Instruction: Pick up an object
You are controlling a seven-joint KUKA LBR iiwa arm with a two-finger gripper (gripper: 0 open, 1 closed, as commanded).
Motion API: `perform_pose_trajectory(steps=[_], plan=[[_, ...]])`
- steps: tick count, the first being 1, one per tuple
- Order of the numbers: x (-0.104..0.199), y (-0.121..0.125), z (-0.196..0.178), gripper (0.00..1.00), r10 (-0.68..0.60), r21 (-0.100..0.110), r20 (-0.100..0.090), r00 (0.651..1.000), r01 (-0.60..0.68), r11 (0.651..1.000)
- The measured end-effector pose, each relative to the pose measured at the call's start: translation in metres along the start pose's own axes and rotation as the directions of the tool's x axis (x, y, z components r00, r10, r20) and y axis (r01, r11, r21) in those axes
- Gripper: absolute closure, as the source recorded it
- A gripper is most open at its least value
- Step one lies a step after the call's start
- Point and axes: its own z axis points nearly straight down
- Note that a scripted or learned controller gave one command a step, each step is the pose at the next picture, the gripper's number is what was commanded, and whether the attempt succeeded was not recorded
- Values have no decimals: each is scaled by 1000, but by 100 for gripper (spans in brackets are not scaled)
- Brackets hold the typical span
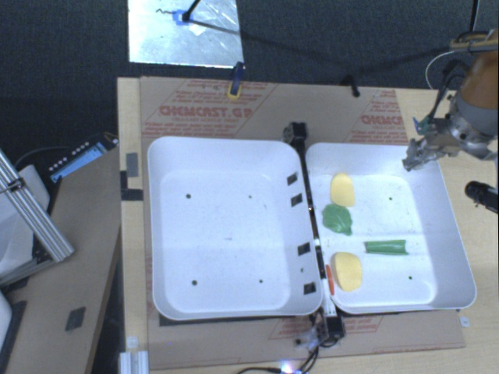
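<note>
Two smooth white plastic bins (226, 150) sit on matt printed cardboard (203, 104), beside a shiny foil sheet (183, 22).

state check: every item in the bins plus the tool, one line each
upper yellow piece: lying in the right bin, untouched
green leafy piece: lying flat just below it, near the divider
green stick: lying on its side, mid bin
lower yellow piece: lying near the bin's left wall
orange sliver: against the divider edge, partly hidden
tool: above the right bin's far right corner, nothing between its fingers
</note>
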Motion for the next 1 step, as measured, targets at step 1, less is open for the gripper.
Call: perform_pose_trajectory(steps=[1], plan=[[88, 44, -56, 100, -6, -4, 0, 1000, 6, 1000]])
